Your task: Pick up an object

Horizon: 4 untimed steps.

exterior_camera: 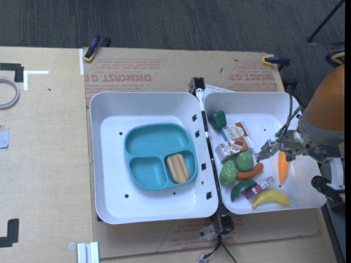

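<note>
Red lettering is printed on the cardboard sheet (pixel 164 70) under the bins, upside down from here and too blurred to make out with certainty. The small carton (pixel 235 140) in the right bin (pixel 307 201) carries printing, but none of it is legible.

The arm (pixel 329 106) reaches in from the right, orange band above the wrist, its tool (pixel 270 149) pointing left and low.

glossy white plastic bins (pixel 104 147), matt teal tray (pixel 137 141); brown cardboard (pixel 126 73)
</note>
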Motion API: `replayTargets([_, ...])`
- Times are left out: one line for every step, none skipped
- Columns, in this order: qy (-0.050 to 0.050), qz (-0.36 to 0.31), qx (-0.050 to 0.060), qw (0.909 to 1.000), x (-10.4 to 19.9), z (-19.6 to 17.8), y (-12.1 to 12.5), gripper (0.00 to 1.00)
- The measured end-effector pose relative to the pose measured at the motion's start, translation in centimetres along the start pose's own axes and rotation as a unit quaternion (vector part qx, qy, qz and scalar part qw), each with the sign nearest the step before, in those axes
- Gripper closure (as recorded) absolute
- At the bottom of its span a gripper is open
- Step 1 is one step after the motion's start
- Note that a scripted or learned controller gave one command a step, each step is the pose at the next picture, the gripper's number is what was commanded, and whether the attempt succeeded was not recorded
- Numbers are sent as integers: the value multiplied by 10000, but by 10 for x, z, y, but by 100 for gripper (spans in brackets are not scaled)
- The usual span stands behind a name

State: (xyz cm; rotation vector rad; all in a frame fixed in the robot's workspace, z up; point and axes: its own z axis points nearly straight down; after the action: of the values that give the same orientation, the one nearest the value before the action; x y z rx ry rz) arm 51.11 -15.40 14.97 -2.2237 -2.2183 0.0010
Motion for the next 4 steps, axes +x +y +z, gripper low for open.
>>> replayTargets([4, -2, -32, 10000, -25, 52, 10, 0])
replayTargets([-20, 16, -72, 10000, -26, 41, 12, 100])
replayTargets([-18, 11, -69, 10000, -26, 41, 12, 0])
replayTargets([49, -35, -17, 10000, -38, 55, -14, 0])
